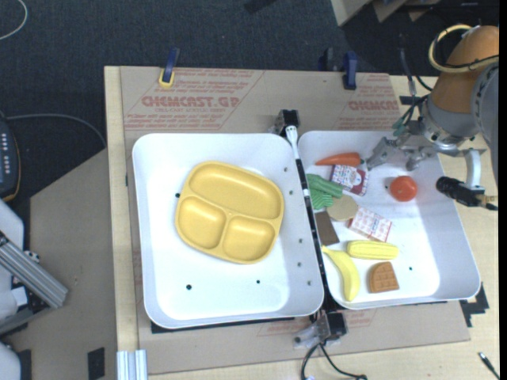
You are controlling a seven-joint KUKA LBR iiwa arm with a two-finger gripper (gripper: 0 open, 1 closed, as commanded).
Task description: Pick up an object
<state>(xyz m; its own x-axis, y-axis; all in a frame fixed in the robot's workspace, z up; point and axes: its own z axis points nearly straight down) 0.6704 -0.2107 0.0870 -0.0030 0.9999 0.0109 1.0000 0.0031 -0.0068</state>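
Nearest the lens, at the near edge of the right bin (455,271), a brown waffle-shaped toy (383,277) sits beside a yellow banana (344,269), which curves along the bin's near left corner. Just behind them lies a yellow corn cob (372,250), and behind that a small red-and-white packet (370,224), tilted. A round tan disc (343,209) rests against the bin's left wall, touching a green leafy piece (322,190) farther back. A second red-and-white packet (351,179) lies just behind the disc, with an orange carrot (338,160) beyond it near the bin's far left corner. A red tomato (403,188) sits alone toward the middle of the bin, apart from the other toys.

Over the bin's far right side, the grey arm with its orange band (463,70) reaches in, its gripper (394,153) hanging above the white floor between the carrot and the tomato. Its two fingers are spread apart, one reaching toward the carrot side, the other toward the tomato, and nothing lies between them.

Left of the divider, the left bin (158,275) carries a yellow three-compartment plate (229,211), set slightly askew near its centre. Both bins rest on a brown cardboard sheet (238,93) printed with red lettering, held at its far edge by a yellow clamp (168,71) and a blue clamp (349,70).
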